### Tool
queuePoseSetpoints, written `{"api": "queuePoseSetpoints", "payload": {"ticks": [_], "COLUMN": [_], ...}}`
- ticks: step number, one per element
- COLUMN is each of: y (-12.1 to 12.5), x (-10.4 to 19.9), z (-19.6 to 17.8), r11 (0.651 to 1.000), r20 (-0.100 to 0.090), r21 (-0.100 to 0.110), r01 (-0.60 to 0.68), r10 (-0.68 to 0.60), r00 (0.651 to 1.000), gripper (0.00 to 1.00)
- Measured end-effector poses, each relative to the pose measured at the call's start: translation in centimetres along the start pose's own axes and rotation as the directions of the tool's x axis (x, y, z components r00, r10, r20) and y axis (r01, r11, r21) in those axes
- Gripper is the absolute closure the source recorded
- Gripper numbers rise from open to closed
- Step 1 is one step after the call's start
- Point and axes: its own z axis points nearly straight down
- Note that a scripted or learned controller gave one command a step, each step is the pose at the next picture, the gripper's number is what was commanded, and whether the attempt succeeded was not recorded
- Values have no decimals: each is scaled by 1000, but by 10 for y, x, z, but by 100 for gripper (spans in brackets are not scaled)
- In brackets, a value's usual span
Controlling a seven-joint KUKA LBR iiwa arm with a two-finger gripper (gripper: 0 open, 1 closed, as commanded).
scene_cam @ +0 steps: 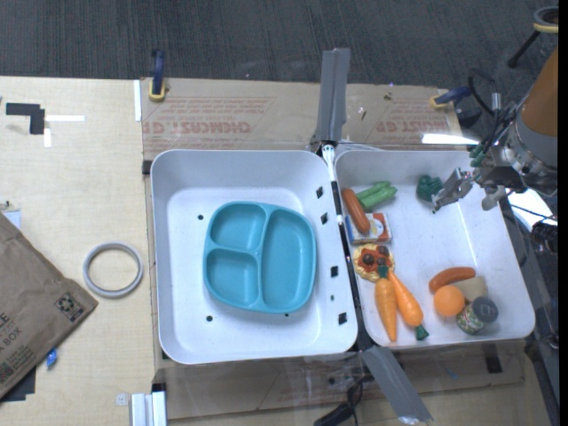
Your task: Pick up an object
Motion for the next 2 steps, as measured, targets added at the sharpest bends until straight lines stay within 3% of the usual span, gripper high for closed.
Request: {"api": "queuePoseSetpoints", "payload": {"ticks": [1, 2], "y": [-58, -69], "x": [62, 46], "z": [86, 134], "r11": [978, 928], "r20": [0, 9], "r21": [-1, -24], "r01": [209, 371], "r10": [-210, -371], "r00": [978, 929], "gripper": [0, 0]}}
